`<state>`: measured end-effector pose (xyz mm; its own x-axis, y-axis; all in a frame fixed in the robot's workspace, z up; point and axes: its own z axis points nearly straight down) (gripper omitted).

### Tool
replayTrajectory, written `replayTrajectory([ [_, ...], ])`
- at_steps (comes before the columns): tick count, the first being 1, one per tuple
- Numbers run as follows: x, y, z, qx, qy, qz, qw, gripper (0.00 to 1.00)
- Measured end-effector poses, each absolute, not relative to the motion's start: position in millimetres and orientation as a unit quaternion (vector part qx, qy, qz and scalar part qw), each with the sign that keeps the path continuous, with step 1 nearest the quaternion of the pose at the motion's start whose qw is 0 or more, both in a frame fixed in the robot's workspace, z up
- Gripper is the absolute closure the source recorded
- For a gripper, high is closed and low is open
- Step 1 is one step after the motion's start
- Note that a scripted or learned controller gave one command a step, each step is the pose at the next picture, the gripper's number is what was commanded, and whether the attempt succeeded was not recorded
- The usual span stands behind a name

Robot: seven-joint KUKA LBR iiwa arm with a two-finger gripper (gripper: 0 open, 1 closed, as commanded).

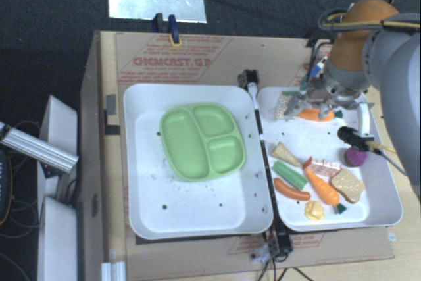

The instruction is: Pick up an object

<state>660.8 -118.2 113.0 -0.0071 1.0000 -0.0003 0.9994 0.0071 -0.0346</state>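
Right bin (378, 204), far end. The arm reaches in from the right and the tool (308, 103) hangs low over the bin floor. We cannot tell whether the tool is wide or narrow, because the wrist hides that part from this slant.

Likely target: an orange piece (317, 116). It lies flat with its long axis running left to right, just on the near side of the tool. It may be touching the tool, but the view is too cluttered there to settle it. A speckled patch (285, 105) lies just left of the tool.

We judge the step in hand to be the final descent and close on the orange piece. Nothing shows it gripped, so we count it as not yet picked.

To do it well, in our judgement:
- Centre the tool over the middle of the piece and close across its short width, not along its length.
- The piece looks slim and low, so go right down to the bin floor before closing. Otherwise the tool meets above it.
- The surface looks smooth and may slip, so lift straight up and slowly.
- The bin's far wall is near, so keep the approach vertical.

The carrot (322, 186), bread slice (347, 185) and purple lump (356, 156) lie well apart toward the near end and should not interfere. The left bin (151, 201) holds a green divided plate (202, 141), which plays no part in this step.
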Motion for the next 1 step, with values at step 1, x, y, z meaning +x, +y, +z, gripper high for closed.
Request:
replayTrajectory([
  [1,671.3,-156.4,93.7,-0.703,-0.711,-0.0004,0.004,0.0],
])
